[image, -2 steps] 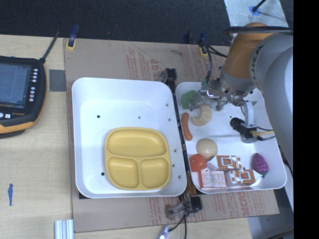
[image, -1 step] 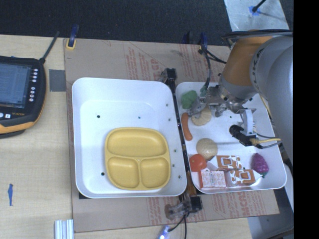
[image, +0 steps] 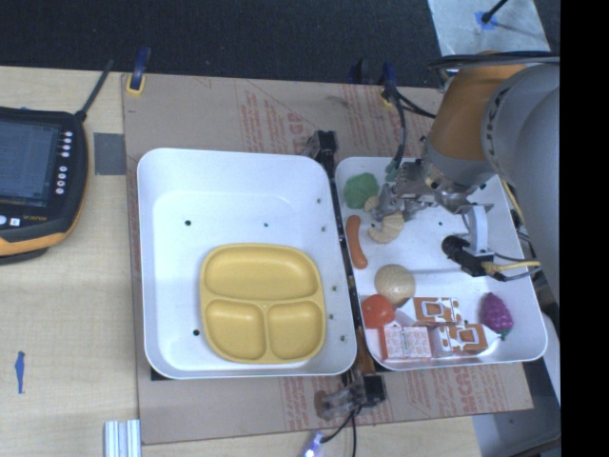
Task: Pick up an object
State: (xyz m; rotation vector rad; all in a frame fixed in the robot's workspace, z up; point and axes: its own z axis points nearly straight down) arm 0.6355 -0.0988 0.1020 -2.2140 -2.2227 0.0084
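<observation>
- Above, gripper [image: 392, 208] hangs near the right bin [image: 519, 350]'s far-left corner; whether its jaws are apart cannot be told.
- Beige piece [image: 385, 228] lies directly beneath, beside green object [image: 360, 188].

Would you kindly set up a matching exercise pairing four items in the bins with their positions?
Things:
1. yellow tray
2. purple grapes
3. green item
4. sausage

Places:
A. right bin, far left corner
B. left bin
C. right bin, along its left wall
D. right bin, near right corner

Pairs: 1-B, 2-D, 3-A, 4-C
</observation>
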